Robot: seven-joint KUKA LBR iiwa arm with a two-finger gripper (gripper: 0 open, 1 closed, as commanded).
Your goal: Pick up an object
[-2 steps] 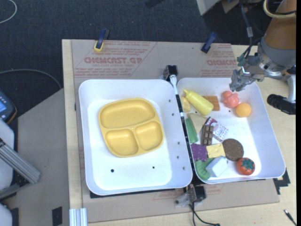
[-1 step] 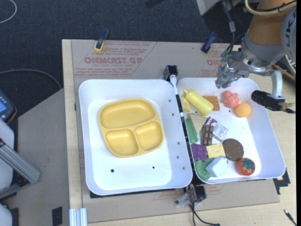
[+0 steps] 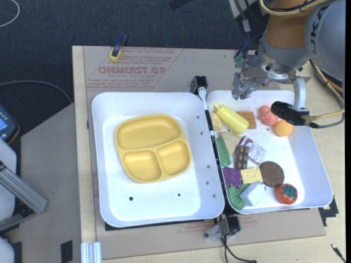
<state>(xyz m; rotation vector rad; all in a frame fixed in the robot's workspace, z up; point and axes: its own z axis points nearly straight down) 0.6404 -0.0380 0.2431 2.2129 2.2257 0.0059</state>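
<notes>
Above the right bin (image 3: 321, 163), the end effector (image 3: 242, 92) is hovering near the yellow bottle (image 3: 231, 118), its state impossible to tell

yellow tray (image 3: 151, 147): glossy plastic (smooth) | bins (image 3: 104, 147): matt white plastic

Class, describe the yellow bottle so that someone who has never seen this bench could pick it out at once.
Start at the right-hand white bin, the one crowded with toy food. Near its far left corner, just below the gripper, lies the yellow bottle on its side. It is the longest yellow piece there, with a narrow neck pointing up-left.
</notes>
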